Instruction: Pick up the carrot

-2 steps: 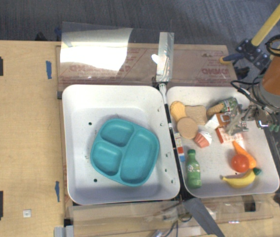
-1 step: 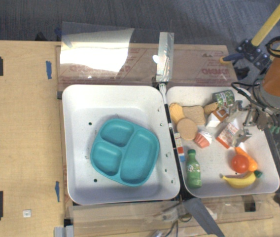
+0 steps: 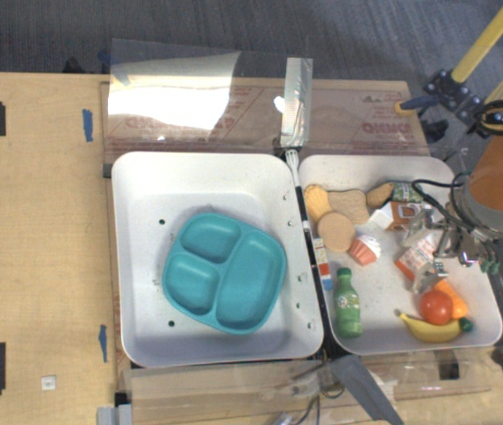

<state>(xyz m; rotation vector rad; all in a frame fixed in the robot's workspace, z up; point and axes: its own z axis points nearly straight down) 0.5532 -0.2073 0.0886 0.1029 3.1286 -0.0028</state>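
The carrot [image 3: 455,297] is a small orange piece in the right bin [image 3: 384,343], near its right front corner. It lies against a red tomato [image 3: 437,308] that hides part of it. My gripper [image 3: 430,271] reaches in from the right and hangs just above and left of the carrot, over a crinkled red and white packet [image 3: 414,257]. Its metal parts and cables blend into the clutter below. I see nothing of the carrot lifted off the bin floor.
A yellow banana [image 3: 429,328] lies in front of the tomato, and a green bottle [image 3: 347,304] at the bin's left. Bread-like pieces [image 3: 336,220] and small packs crowd the back. The left bin [image 3: 145,326] holds a teal divided plate [image 3: 225,273].
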